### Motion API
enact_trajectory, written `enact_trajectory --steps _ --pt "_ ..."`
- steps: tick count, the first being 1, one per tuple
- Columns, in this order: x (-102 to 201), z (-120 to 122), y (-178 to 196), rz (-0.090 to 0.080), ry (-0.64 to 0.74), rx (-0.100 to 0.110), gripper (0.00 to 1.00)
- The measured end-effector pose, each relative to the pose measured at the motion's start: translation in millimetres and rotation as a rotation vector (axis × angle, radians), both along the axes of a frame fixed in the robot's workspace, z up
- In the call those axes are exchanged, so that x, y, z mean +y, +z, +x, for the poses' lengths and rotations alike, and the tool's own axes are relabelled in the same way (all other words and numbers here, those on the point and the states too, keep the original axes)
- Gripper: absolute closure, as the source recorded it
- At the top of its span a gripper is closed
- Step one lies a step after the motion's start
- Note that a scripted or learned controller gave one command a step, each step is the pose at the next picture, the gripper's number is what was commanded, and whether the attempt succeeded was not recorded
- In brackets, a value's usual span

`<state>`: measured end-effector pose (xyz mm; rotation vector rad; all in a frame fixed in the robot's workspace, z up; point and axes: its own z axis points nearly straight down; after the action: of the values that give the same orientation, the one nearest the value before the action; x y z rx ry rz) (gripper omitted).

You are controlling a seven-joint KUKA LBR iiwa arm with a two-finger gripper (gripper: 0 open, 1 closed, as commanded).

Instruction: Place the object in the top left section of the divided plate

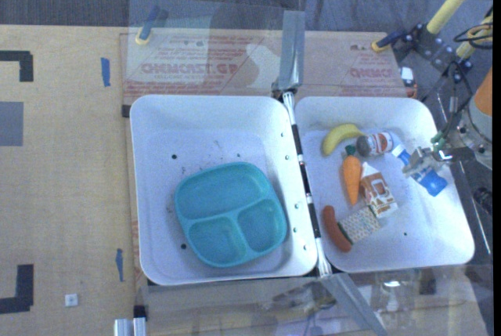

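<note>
Pale wooden bench top (63, 193) carries two shallow white bins side by side, with blue tape marks and black squares on its bare left part. Nearest in the left bin (156, 131) lies a teal divided plate (229, 214), tilted a little, all three of its sections bare. At the near side of the right bin (446, 240) a reddish sausage (337, 229) lies beside a small patterned packet (360, 225). Just beyond these sits a small carton (378, 194), touching an orange carrot (352, 178) on its left. Farther back, a yellow banana (339, 137) curves beside a small red-and-white bottle (376, 144). At the bin's right edge the gripper (423, 160) hangs just above a blue object (431, 182); whether its fingers are apart or together cannot be told. Beyond the bins lie clear plastic sheets (203, 52) on cardboard, then grey floor.
</note>
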<state>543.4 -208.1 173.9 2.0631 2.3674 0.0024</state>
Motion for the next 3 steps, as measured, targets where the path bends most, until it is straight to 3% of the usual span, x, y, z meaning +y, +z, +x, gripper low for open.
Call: enact_trajectory --steps 1,2,3 --pt "-14 6 32 -0.002 -0.044 -0.001 1.0" --pt "60 1 -30 0.0 0.107 0.002 1.0" --pt "123 -12 50 -0.001 0.019 0.001 1.0"
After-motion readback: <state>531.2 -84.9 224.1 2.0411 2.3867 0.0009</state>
